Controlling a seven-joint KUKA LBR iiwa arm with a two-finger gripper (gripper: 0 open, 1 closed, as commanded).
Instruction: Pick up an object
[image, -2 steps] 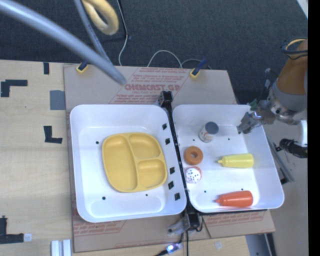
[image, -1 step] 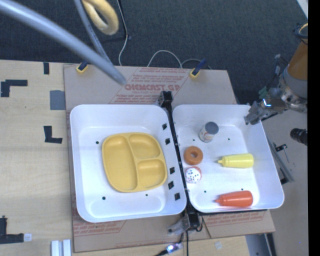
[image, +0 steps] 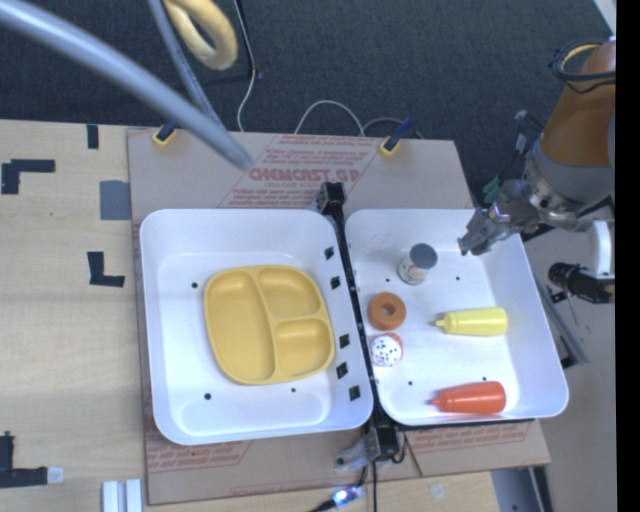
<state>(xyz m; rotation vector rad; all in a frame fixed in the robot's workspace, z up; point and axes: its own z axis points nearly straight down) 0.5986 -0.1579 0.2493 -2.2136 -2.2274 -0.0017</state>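
Approach step: gripper (image: 478, 240), finger state not discernible, hovers over the right bin's (image: 540, 330) far right corner, nothing held; nearest candidate, the small grey-capped can (image: 416, 264), stands just beside it, so the next move calls for descent.

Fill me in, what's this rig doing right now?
The grey KUKA arm's gripper sits over the upper right rim of the right white bin, with nothing visibly held. That bin holds a small grey-capped can, a brown doughnut-shaped ring, a white speckled ball, a yellow squeeze bottle and an orange-red carrot-shaped toy. The left white bin holds a yellow compartment tray.
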